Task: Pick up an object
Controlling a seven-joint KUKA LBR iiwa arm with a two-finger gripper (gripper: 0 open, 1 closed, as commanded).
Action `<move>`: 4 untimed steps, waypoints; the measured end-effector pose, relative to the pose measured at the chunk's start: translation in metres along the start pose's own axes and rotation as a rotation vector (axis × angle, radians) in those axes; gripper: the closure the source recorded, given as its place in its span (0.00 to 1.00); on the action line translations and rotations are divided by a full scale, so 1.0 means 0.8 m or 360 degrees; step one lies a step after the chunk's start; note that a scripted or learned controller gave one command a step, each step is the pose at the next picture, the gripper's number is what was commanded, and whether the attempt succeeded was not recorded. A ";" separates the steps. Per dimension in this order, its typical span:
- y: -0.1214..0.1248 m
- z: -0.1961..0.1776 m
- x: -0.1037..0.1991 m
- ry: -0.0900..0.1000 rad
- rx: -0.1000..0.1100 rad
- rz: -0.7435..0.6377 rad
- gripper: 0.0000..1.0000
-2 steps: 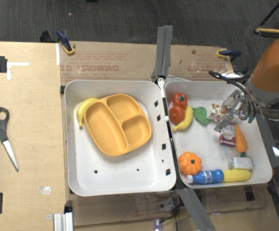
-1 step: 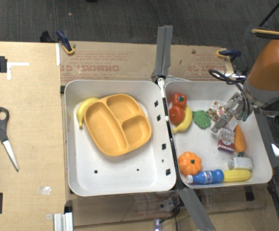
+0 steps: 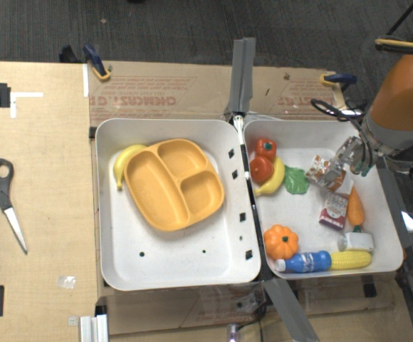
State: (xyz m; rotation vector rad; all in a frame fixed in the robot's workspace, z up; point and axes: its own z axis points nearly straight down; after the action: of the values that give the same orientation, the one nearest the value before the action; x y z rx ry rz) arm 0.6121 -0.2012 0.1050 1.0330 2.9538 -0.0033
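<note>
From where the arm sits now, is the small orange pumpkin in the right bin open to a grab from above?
Probably yes. The pumpkin lies bare-topped in the right bin, nothing stacked on it. The blue bottle lies close below it, which may crowd the end effector.

banana half under tray; hand blurred

bins 2 | plate 1 | bananas 2 | tomatoes 2 | pumpkin 1 | corn 1 | scissors 1
</note>
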 end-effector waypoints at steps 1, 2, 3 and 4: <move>0.076 -0.058 0.061 0.0015 0.0002 0.0194 1.00; 0.140 -0.139 0.113 0.0016 0.0003 0.0170 1.00; 0.187 -0.162 0.152 0.0016 0.0004 0.0233 1.00; 0.147 -0.154 0.256 0.0020 0.0011 0.0607 1.00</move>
State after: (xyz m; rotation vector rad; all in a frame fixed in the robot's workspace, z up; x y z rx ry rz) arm 0.5236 0.0194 0.2261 1.5810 2.7167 -0.0034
